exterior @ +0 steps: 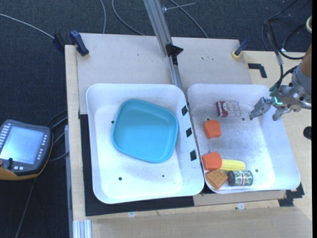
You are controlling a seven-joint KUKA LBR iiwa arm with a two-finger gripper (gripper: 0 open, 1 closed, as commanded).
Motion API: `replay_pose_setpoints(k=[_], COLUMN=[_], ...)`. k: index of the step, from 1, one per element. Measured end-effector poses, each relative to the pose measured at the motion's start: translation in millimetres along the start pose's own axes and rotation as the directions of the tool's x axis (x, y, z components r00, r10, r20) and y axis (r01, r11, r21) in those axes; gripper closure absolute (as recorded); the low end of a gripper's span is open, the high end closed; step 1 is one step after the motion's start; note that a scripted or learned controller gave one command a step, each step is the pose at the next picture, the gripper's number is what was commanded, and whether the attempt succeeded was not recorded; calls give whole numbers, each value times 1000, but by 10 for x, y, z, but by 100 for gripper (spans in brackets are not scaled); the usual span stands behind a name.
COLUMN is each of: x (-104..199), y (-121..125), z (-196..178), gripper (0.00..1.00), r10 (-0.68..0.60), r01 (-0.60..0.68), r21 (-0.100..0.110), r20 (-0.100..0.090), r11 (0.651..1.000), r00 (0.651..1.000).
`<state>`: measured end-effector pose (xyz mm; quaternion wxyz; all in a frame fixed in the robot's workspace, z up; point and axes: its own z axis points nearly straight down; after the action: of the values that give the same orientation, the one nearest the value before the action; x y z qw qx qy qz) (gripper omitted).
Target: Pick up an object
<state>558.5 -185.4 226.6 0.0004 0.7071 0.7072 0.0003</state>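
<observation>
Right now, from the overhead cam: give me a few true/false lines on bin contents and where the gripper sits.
1. The blue plate lies in the left bin. True.
2. The gripper is clamped on the corn cob. False: it hangs near the right bin's upper right edge, jaws open, nothing between them.
3. The small can lies in the right bin's lower part. True.
4. The red and white carton sits on the blue plate. False: it is in the right bin, near the top.
</observation>
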Motion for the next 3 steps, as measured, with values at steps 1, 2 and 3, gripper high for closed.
replay_pose_setpoints(k=[1,2,3], x=[0,100,104], y=[0,-33,-93], z=[0,498,1116], gripper=[0,0,0], r10=[0,-1,0], r01=[0,1,0], r21=[0,4,6], r20=[0,-1,-2], r11=[1000,1000,1000], r00=[1000,1000,1000])
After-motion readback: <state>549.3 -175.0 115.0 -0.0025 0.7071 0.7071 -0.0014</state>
